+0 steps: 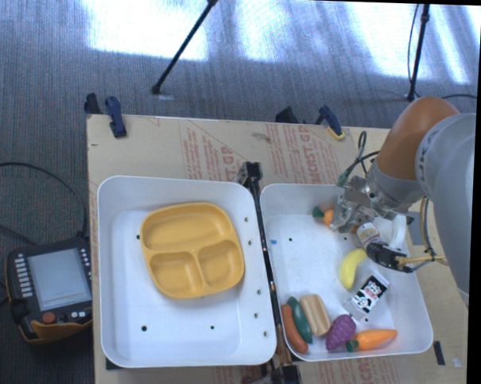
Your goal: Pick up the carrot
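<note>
Camera view: the gripper (340, 218) hovers by a small carrot (325, 216) in the right bin (302, 199); I cannot tell its grip.

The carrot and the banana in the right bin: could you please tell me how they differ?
The carrot is orange with a green stem end; the banana is plain yellow. The carrot lies nearly crosswise near the right bin's front edge, beside the purple grapes; the banana lies more lengthwise, mid-bin, close to the tool. The carrot tapers straight; the banana curves. Both are loose toy foods in the same bin.
</note>
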Motion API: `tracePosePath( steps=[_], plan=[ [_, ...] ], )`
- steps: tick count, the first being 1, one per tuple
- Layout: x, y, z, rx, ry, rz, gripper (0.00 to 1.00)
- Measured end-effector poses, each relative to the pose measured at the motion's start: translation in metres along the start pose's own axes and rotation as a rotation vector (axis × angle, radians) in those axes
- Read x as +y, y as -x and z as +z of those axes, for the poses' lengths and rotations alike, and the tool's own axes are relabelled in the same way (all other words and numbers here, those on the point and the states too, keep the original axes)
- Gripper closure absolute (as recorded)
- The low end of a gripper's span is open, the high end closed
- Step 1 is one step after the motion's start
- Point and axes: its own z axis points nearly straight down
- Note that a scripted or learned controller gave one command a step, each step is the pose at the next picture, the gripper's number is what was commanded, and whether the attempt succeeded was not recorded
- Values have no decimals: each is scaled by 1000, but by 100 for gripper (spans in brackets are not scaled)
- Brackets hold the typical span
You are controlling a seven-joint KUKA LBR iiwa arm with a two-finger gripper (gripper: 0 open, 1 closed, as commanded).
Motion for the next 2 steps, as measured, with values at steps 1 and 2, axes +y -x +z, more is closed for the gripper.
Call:
tracePosePath(
  steps=[1,2],
  plan=[
    [0,-2,0,5,-1,-1,0],
    [7,2,1,19,4,110,0]
  ],
)
